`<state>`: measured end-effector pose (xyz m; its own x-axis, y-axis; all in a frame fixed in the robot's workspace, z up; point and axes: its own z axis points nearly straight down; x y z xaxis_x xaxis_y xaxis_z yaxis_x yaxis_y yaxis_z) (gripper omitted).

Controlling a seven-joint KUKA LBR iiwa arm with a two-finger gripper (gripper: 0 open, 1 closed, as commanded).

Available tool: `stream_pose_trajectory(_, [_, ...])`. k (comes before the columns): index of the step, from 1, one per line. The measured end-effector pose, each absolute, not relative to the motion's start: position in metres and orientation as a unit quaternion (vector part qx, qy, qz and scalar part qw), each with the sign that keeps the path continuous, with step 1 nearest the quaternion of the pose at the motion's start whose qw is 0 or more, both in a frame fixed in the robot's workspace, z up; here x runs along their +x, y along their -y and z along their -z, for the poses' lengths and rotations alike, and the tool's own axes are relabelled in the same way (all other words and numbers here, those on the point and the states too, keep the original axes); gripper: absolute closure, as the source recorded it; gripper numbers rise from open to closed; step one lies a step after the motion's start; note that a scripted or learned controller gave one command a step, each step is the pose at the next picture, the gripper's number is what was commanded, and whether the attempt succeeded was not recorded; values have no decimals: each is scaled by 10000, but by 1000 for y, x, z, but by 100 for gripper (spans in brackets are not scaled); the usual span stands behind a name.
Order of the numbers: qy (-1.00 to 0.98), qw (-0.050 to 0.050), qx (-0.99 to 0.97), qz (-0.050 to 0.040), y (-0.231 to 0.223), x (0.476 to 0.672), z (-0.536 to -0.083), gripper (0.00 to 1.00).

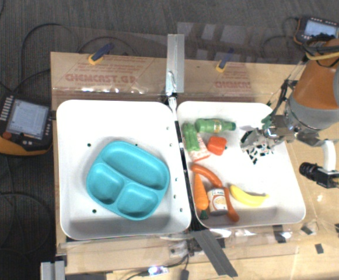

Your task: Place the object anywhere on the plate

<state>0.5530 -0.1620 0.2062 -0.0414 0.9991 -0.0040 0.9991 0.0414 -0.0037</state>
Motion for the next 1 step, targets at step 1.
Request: stream_pose_trajectory(1, [-7410, -20, 6715, 17, 75, 527, -182, 100])
